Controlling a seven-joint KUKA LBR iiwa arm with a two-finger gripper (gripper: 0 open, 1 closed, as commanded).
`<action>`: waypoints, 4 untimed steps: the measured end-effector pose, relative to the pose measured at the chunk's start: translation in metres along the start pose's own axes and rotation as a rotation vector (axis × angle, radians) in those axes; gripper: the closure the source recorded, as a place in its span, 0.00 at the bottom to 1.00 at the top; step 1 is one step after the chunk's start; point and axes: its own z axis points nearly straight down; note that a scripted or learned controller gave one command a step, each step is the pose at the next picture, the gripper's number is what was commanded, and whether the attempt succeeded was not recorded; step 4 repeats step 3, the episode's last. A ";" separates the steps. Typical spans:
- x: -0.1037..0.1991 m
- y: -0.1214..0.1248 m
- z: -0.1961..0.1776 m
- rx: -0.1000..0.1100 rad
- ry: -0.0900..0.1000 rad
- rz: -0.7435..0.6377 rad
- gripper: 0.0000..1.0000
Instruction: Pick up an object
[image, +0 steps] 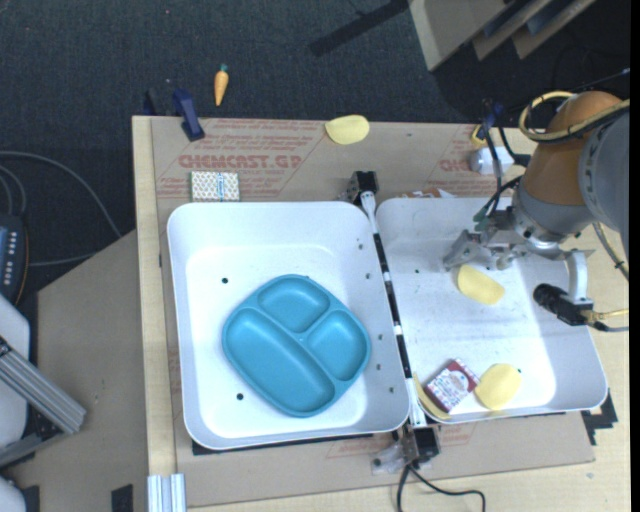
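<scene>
The jaws hang low over the right bin (560, 390), just above and touching the upper edge of a yellow lemon-shaped piece (480, 286); whether they are released or clenched I cannot tell, since the metal parts blur together there. The gripper (487, 252) sits at the end of the grey arm (600, 180), whose orange band (565, 150) shows above the wrist.

Taking the right bin as the landmark: the lemon-shaped piece lies in its upper middle, resting on the bin floor. Near the bin's front edge lies a second yellow piece (497, 386), rounded, and just beside it on the left a small red and white packet (451, 385), tilted. At the bin's front left corner a thin yellow strip (427, 401) peeks out beside the packet. A black cable part (556, 303) hangs over the bin's right side.

Left of the right bin, touching along a black seam, stands the left bin (200, 250), holding a blue divided plate (295, 344) with three compartments.

Beyond the right bin, on the worktop (260, 160), lie a pale yellow oval piece (347, 129), a small patterned card (215, 185) and a blue clip (187, 114). A toy carrot (221, 85) rests on the dark floor farther back.
</scene>
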 end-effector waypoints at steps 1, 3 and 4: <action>0.010 -0.023 0.006 0.001 0.000 0.001 0.00; -0.008 -0.060 0.006 0.001 0.000 0.001 0.00; -0.008 -0.060 0.006 0.001 0.000 0.001 0.00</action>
